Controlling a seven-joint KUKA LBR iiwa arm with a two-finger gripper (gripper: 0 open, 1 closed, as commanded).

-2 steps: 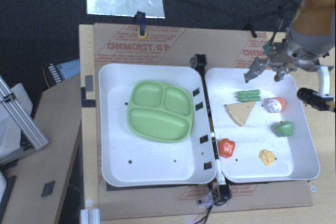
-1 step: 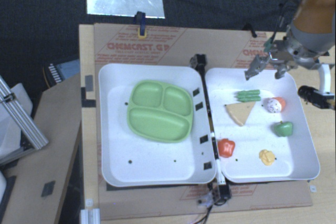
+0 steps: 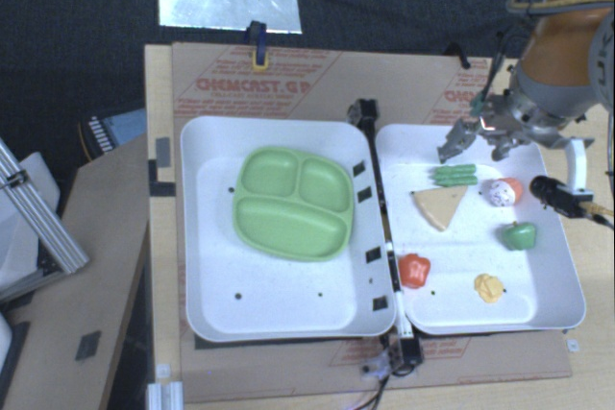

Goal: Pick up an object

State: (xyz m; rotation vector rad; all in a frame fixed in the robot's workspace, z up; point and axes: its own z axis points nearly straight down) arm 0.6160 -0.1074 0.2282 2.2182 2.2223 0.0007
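Two white bins sat on the tabletop, a left bin and a right bin. The left one carried one green divided plate, with three compartments to count. Over to the right bin, and six small items were tallied there: one green bean bundle, one tan wedge, one white and orange piece, one green pepper, one red pepper and one yellow piece. That was two peppers, and two bins.
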